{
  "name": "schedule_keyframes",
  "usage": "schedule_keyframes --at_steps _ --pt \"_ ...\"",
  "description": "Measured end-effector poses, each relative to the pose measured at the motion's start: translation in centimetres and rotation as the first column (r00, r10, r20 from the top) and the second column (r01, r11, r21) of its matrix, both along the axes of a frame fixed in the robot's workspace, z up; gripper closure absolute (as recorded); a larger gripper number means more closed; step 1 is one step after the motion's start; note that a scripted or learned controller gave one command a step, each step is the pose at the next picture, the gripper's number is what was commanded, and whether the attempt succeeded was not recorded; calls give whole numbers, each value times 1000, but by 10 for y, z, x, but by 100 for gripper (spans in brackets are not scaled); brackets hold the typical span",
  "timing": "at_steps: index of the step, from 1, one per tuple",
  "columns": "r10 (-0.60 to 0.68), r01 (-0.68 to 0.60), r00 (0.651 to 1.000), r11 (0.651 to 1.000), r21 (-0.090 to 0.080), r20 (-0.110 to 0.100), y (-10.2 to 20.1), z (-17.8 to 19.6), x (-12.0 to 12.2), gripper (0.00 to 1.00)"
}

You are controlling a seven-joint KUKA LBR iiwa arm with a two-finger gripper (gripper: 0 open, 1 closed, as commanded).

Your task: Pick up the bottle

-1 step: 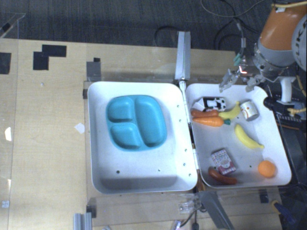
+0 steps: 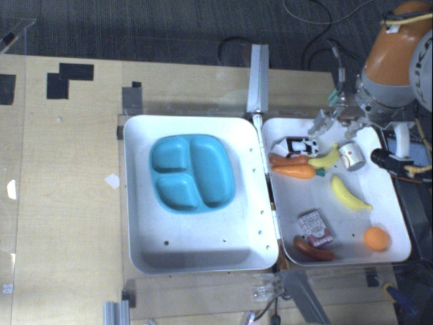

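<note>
**Bottle at back of right bin, gripper just above and left of it**

Two white bins side by side on bench.

In left bin (image 2: 183,239): one blue plate (image 2: 193,172) with three compartments, lying flat toward the far half. Nothing visible in its compartments.

In right bin (image 2: 298,198), from near edge going back:
- Dark red sausage (image 2: 313,250) by near-left corner, lying flat.
- Small pink-and-grey packet (image 2: 314,225) just behind sausage, touching or nearly so.
- Orange (image 2: 376,238) at near-right corner, well apart from packet.
- Banana (image 2: 350,195) mid-bin, right of centre, lying at a slant.
- Carrot (image 2: 293,171) along left wall, tip toward bin centre; a second reddish-orange piece (image 2: 287,160) just behind, touching it.
- Second banana (image 2: 326,159), smaller, just right of carrot's tip.
- Black-and-white item (image 2: 295,145) behind carrot; too small to tell what.

Bottle (image 2: 350,156): far-right part of right bin, just right of smaller banana. Short, silvery-grey cylinder with a pale end, lying on its side, tilted. Blurry; label not readable. Resting on bin floor, not lifted.

Gripper (image 2: 328,122) over far edge of right bin, up and left of bottle, near it. Open or closed: cannot tell. No contact with bottle visible.

Arm (image 2: 399,53) coming in from far right, orange band showing.
</note>
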State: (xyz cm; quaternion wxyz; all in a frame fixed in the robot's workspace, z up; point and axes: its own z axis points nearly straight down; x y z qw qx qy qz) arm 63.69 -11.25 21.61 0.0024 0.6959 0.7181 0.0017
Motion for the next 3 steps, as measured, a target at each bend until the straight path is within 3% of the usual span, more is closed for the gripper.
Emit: schedule_keyframes --at_steps 1,2,3 --pt "-61 61 998 998 -1 -1 -65 -67 24 0" --pt "-97 97 995 995 -1 0 -80 -125 34 0" --pt "-118 118 993 993 -1 4 -88 -12 34 0"
